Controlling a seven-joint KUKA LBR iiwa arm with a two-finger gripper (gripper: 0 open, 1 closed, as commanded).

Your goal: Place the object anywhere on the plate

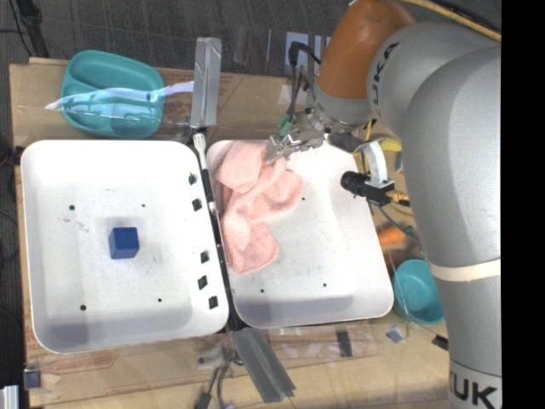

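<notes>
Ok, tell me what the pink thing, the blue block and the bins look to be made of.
Pink thing: soft cloth, likely terry or fleece; it lies rumpled in folds, matte.
Blue block: rigid, perhaps foam, wood or plastic; sharp edges, flat matte faces.
Bins: moulded white plastic by the look; smooth, rounded corners, faint sheen.

Single fixed camera above bench (128,360), slanted downward over both bins; arm (443,143) enters from right.

The arm (443,143) hides the right bin's (341,254) upper right corner; the tool's (285,143) tips are too small to read.
</notes>
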